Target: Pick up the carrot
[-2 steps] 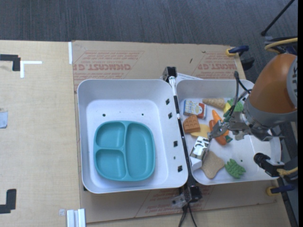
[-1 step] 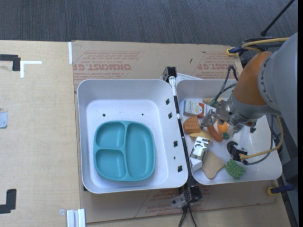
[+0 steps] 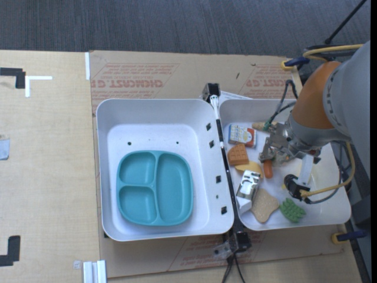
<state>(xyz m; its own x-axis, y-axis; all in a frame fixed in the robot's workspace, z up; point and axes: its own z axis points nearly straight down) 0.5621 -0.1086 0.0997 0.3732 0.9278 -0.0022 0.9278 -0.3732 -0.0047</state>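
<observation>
Over in the right shallow white bin (image 3: 330,214), your gripper (image 3: 270,156) (can't tell its grip state) sits right above the small orange carrot (image 3: 268,170), which lies roughly lengthwise top-to-bottom.

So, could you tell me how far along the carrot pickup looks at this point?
Done: the gripper has reached the right bin and sits right above the carrot. In hand: closing in on it. Left: a confirmed grasp and lift; the carrot lies in the bin.
</observation>
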